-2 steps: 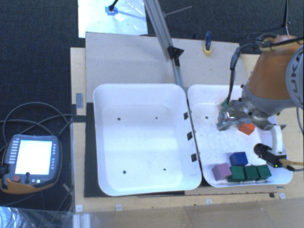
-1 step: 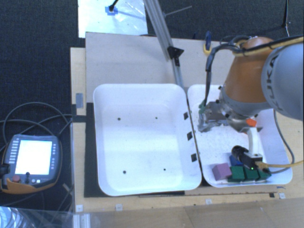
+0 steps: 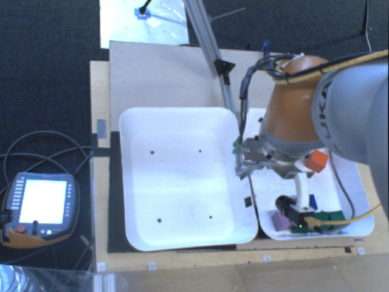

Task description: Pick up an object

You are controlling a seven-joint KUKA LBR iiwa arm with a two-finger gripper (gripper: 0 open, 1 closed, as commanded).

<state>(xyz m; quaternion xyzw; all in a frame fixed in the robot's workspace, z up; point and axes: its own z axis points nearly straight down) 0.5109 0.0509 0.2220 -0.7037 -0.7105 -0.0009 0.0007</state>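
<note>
Arm (image 3: 355,111) reaches in from frame right and hangs over the right bin (image 3: 349,184). The wrist w/ the orange band (image 3: 295,111) is above that bin's rear-left part, close to the wall next to the left bin (image 3: 130,123). Jaws are tucked under the wrist, so can't tell if they're open or closed, or if they've got hold of anything. The pickable stuff is all in the right bin. Orange block (image 3: 316,160) is just beside the wrist, on its frame-right side, and a blue piece (image 3: 312,201) is nearer the front. Purple block (image 3: 280,220) is at the front wall, w/ green blocks (image 3: 329,216) to the right of it along the same wall (prob two, hard to count). A small black bit (image 3: 248,201) is by the bin's left wall. Left bin has four dark dots on its floor. Both bins sit on the bench (image 3: 164,78), and a pendant (image 3: 39,208) w/ a lit screen lies off to the left on the dark floor.
</note>
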